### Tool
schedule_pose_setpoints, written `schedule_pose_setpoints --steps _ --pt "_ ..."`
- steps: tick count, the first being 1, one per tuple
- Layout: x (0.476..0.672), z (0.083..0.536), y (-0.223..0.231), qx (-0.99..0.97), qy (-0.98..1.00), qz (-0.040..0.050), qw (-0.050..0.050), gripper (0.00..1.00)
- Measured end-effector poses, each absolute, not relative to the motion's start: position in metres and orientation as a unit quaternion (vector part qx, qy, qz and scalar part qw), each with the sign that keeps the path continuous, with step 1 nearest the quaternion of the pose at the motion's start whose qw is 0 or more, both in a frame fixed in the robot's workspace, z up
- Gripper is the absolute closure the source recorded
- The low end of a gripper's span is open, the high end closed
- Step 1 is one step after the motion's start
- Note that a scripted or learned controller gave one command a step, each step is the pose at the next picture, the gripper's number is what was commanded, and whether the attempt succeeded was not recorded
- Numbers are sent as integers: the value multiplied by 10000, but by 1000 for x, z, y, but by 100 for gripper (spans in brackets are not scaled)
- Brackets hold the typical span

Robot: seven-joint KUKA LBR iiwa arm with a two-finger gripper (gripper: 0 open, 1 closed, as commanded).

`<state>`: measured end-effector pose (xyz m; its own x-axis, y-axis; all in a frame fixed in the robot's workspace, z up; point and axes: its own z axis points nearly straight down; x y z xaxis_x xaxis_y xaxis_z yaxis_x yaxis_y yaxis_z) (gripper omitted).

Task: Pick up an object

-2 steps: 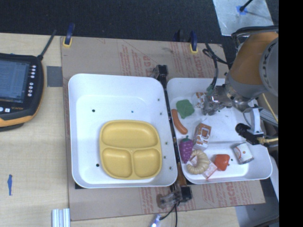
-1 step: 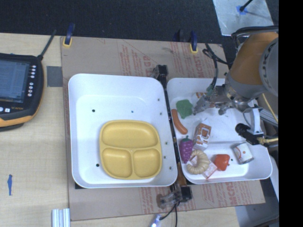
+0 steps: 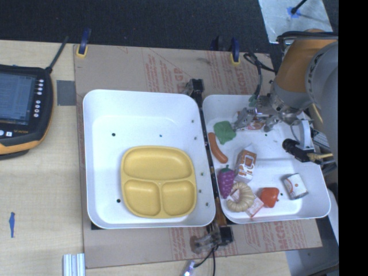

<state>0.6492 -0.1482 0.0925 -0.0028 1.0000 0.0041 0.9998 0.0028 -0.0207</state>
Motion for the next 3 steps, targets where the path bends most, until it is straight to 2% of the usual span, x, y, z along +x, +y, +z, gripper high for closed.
schedule_pose_setpoints --steps 1,2,3 --pt "653 94 -133 -7087 -7054 84 36 0" --pt "653 94 -117 -7083 -7058 91 39 0" --pt "650 103 -117 -7082 -7057 144 129 100"
